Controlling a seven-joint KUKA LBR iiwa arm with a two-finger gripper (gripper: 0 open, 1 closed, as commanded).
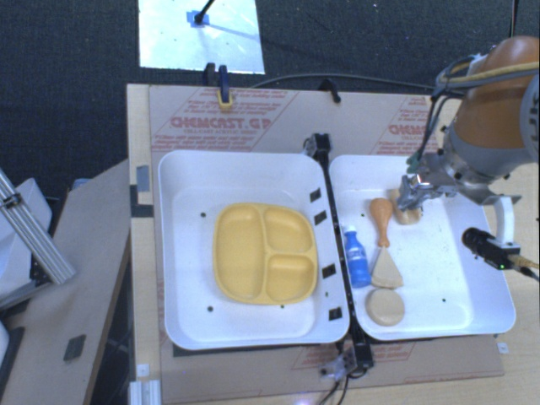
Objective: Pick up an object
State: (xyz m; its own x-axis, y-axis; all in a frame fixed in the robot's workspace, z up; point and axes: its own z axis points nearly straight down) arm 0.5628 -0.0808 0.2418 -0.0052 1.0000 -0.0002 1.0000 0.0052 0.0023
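while upright, blue bottle (357,258) lengthwise

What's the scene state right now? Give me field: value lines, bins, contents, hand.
left bin: holds a yellow divided plate
right bin: holds a blue bottle, a tan wooden spatula, a round beige piece, a small tan block
hand: low over the right bin's far end, right at the small tan block
grasp: cannot tell
arm: reaches in from the view's right
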